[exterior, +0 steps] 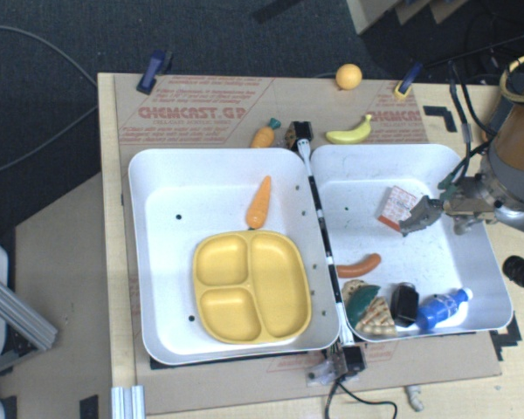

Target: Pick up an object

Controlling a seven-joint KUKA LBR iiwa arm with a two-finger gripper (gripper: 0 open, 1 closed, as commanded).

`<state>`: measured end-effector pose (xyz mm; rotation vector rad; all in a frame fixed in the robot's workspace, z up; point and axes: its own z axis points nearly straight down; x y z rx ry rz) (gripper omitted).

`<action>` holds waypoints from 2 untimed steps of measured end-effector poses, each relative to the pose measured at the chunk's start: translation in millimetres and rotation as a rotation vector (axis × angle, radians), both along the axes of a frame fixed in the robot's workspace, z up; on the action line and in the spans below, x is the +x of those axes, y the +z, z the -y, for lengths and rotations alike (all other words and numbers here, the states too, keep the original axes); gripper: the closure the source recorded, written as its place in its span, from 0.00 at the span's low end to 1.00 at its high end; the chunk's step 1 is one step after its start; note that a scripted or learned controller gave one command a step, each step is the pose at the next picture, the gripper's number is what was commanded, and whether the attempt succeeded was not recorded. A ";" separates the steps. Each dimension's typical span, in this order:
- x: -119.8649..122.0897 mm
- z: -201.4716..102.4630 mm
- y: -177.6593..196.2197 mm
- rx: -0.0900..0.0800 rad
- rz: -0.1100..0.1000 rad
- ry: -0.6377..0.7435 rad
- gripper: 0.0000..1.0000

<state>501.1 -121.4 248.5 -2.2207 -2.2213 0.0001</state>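
The arm is reaching into the right bin (472,260) from the right. Its gripper (417,218) is hanging beside a small red and white box (398,205), and I cannot tell its state. If it is sitting too far to one side, the box could be sliding away. I am counting two white bins, one yellow tray (251,285) in the left bin (157,234), one carrot (259,202), one blue bottle (440,308) and one sausage (360,264).

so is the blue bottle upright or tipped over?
Tipped over. The blue bottle lies on its side in the right bin's near corner, cap end pointing up-right, beside a black object.
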 end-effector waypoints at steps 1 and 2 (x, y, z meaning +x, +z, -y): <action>83.9 3.0 -77.2 -0.001 0.001 0.000 0.00; 101.9 57.2 -164.5 0.000 -0.003 -0.002 0.00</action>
